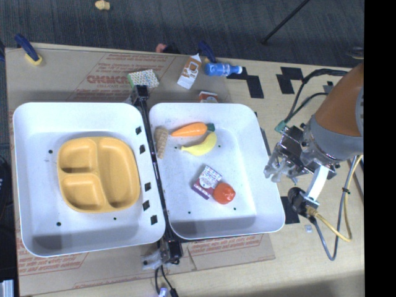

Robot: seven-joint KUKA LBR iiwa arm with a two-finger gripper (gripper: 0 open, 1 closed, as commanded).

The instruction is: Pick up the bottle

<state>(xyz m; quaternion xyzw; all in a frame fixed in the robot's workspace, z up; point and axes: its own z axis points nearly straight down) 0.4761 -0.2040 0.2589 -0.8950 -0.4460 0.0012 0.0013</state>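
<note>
Right now, step: I judge this the approach, with nothing gripped yet.
Bottle: I see the blue bottle (221,70) lying on its side on the bench (291,271), beyond the far rim of the right bin (263,218) and outside both bins, just beside a small carton (189,71).
Gripper: my gripper (276,167) sits at the right bin's near-right rim, well apart from the bottle; whether the pincer is spread or pressed together I cannot tell, the metalwork is too cluttered at this slant.
Right bin contents: carrot (190,129), banana (202,145), a red piece (223,193) against a small packet (206,181), and a tan cone-like item (161,141) by the left wall.
Left bin: a yellow divided plate (98,173) sits in the left bin (31,240).
Next move, my call: carry the wrist up the view toward the far side, past the bin's corner, line the jaws across the bottle's narrow body, then descend.
Risk: the bottle may roll, and the carton is close enough to be nudged.
</note>
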